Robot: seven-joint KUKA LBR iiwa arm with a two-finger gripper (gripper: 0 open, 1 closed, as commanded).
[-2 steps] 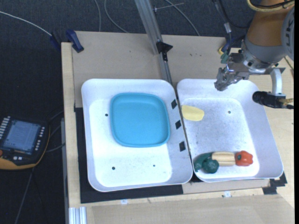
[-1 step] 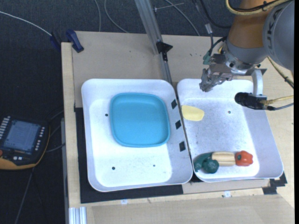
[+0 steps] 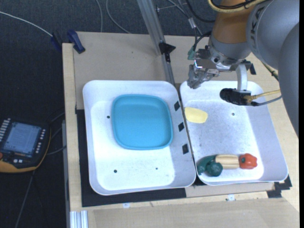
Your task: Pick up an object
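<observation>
pale bench under two white bins; my gripper [image 3: 194,82], grip state unreadable, should drop toward five o'clock squarely over the yellow piece [image 3: 195,115].

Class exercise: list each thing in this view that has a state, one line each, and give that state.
Gripper: over the right bin's far left corner, nothing seen in it.
Blue tray: flat in the left bin.
Yellow piece: lying loose in the right bin.
Toy vegetables: lying along the right bin's near edge.

Arm [image 3: 266,27] cut off at top/right edge.
</observation>
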